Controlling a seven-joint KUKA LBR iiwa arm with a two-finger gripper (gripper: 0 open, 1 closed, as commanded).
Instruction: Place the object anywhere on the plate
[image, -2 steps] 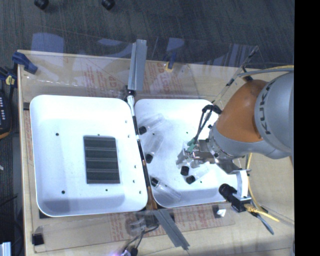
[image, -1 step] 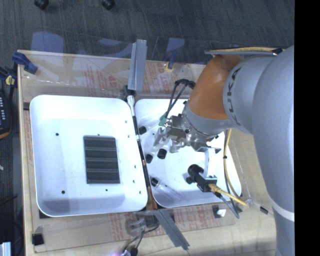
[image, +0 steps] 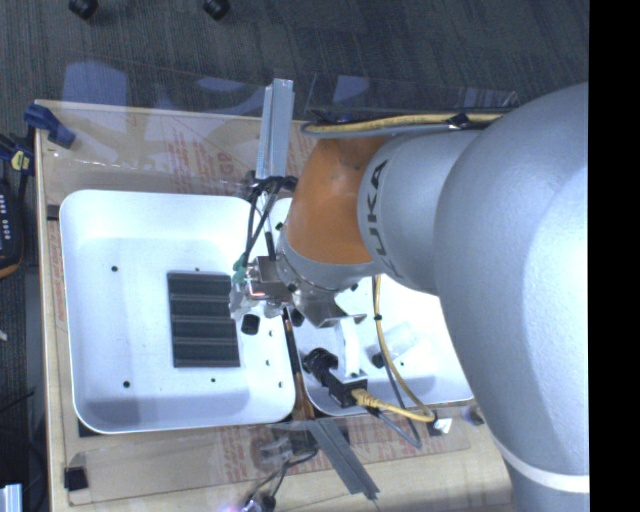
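**Arm hangs over the seam between my two bins**

From my remote station I see the left bin (image: 90, 300) holding a dark ribbed plate (image: 205, 320) flat on its floor. Just right of it, the gripper (image: 262, 292) sits at the bins' shared edge; its grasp I cannot tell. The grey arm (image: 480, 230) covers most of the right bin (image: 440, 375).

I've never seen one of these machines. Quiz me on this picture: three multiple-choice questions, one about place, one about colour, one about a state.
1. The dark ribbed plate lies in:
A. the left bin
B. the right bin
C. the floor

2. The band above the arm's wrist is:
A. green
B. orange
C. blue

3. The arm is:
A. parked off the bench
B. lying flat in the left bin
C. reaching over the bins' shared edge

Answers: 1 A, the plate sits on the left bin floor. 2 B, the band is orange. 3 C, the wrist hangs over the divide.
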